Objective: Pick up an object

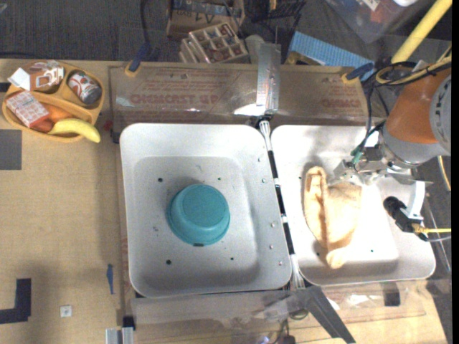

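1. Two white bins side by side: left bin, right bin. Landmark for everything below: right bin.
2. Arm in from the right, over the right bin's upper right part, orange band above the wrist.
3. Teal bowl upside down, mid left bin, well apart from the right bin. Not the near target.
4. Tan cloth-like object in the right bin's left half, running from near the upper middle down to the front; looks soft, crumpled. Exact nature hard to tell.
5. Gripper low over the right bin's upper middle, just at the tan object's top right edge. Claw state: can't tell, tips lost in wrist clutter and cloth.
6. Small black part with yellow tip at the right bin's right side, near the rim; probably rig hardware, ignore.
7. Step in hand, by judgement: closing in on the tan object. Best done by dropping straight onto a raised fold, not the flat edge; pinching deep, then lifting slowly, clear of the bin wall. Risk: soft material slipping out or only a corner caught.
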Controlling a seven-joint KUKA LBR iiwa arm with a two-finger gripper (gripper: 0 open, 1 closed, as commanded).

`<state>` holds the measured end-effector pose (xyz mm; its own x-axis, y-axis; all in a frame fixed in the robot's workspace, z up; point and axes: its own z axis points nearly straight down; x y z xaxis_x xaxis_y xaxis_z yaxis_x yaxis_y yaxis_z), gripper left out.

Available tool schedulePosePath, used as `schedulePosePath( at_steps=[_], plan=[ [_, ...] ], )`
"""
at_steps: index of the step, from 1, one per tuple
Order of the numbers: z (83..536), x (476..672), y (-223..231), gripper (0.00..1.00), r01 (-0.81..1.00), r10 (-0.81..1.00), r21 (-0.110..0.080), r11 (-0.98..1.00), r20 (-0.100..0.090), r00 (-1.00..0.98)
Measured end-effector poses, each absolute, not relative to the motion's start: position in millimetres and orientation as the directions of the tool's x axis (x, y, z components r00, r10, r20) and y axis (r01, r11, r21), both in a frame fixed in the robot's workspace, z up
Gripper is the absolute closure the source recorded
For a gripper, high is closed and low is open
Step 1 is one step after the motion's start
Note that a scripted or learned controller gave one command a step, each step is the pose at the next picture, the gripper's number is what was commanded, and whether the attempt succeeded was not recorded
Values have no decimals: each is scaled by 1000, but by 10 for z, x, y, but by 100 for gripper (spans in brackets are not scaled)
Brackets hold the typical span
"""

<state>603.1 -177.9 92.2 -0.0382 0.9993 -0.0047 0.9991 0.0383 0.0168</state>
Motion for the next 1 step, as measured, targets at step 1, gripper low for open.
schedulePosePath(
  at_steps=[1],
  plan=[
    [915,6048,-1936,0,987,987,14,-158,-1,158]
  ],
)
